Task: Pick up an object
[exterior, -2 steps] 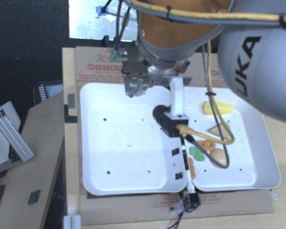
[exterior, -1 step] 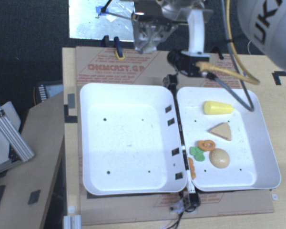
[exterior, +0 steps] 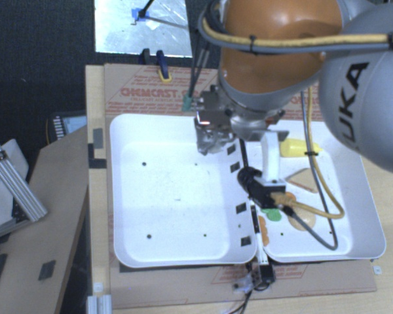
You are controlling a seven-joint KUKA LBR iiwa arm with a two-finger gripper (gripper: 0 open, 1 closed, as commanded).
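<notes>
Camera view | yellow object (exterior: 297, 149) in right bin (exterior: 370, 237), long axis seemingly left-right | jaws state: cannot tell

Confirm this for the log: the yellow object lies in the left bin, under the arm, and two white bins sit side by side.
Wrong on the bin. The camera view shows the yellow object lying in the right bin, under the arm, not in the left bin. The two white bins do sit side by side.
</notes>
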